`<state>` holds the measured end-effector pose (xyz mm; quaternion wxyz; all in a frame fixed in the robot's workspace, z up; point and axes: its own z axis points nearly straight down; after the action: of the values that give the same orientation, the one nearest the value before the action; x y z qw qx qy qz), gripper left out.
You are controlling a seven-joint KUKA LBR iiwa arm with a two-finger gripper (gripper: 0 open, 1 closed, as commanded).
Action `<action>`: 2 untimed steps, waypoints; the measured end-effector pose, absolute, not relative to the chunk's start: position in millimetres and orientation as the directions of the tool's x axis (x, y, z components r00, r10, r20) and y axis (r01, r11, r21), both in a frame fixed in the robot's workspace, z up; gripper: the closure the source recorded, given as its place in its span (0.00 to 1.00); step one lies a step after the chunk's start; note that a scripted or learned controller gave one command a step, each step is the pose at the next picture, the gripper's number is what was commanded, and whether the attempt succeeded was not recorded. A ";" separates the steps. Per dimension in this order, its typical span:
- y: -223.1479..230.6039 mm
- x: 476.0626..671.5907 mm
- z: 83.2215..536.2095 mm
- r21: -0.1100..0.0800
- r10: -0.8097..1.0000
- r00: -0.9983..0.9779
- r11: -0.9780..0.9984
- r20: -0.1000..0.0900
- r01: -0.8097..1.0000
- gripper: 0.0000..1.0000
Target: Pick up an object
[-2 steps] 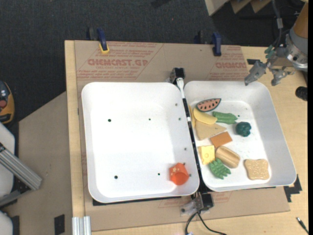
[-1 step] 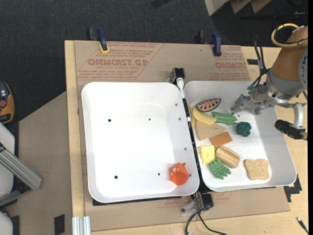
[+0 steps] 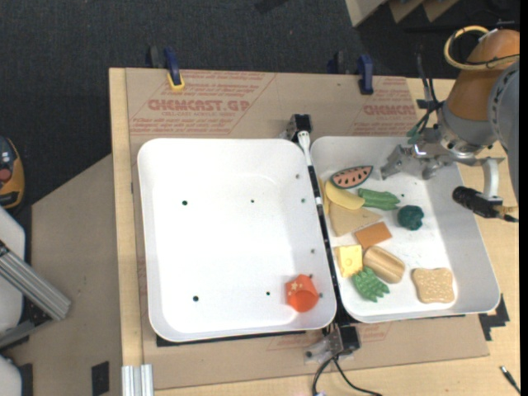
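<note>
Metal two-finger gripper (image 3: 406, 160) hangs over right white bin (image 3: 487, 258), far edge; fingers look spread and holding nothing, though the view is small. Step: approach. Nearest targets: red watermelon slice (image 3: 352, 176), green pea pod (image 3: 379, 197), toward the bin's centre. Next: descend, close. Bin's right edge offers room.
</note>
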<state>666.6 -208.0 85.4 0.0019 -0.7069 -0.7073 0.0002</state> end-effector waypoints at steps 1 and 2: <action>-207.3 666.4 84.9 -0.003 1.000 -0.002 0.002 0.003 1.000 0.00; -199.9 616.6 85.0 -0.005 1.000 0.001 -0.001 0.002 1.000 0.00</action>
<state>616.6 -199.9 85.0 0.0024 -0.7076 -0.7066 0.0012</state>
